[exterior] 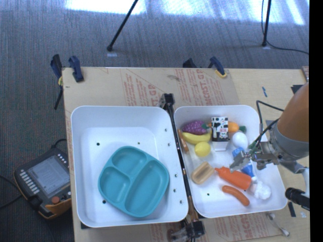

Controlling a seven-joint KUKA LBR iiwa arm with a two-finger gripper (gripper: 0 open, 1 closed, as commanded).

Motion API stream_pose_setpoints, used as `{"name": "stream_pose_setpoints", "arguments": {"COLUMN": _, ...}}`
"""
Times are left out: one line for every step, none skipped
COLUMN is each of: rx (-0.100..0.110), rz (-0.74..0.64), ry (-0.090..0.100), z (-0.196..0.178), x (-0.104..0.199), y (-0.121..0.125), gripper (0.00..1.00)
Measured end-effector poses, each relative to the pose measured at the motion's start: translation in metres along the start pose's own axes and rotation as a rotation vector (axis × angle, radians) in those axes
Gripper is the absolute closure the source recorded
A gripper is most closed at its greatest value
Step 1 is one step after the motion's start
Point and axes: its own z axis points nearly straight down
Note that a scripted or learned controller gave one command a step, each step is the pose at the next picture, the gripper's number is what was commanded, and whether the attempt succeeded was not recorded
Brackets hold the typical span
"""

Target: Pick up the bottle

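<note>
1. Teal plate (133,180) lies flat in the left bin (83,117), nearest the camera, clear of the work.
2. Right bin (202,210) crowds toys together: banana (194,136), hot dog (203,172), sausage (235,195).
3. Orange bottle (234,178) lies on its side, mid-bin, just under the gripper.
4. Gripper (242,159) hovers over the bottle, likely lining up; spread or pinched, cannot tell.
</note>
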Motion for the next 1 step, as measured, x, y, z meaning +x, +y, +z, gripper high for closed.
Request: {"name": "stream_pose_setpoints", "arguments": {"rx": 0.002, "rz": 0.001, "ry": 0.002, "z": -0.0095, "x": 0.0004, "y": 0.0003, "gripper": 1.00}}
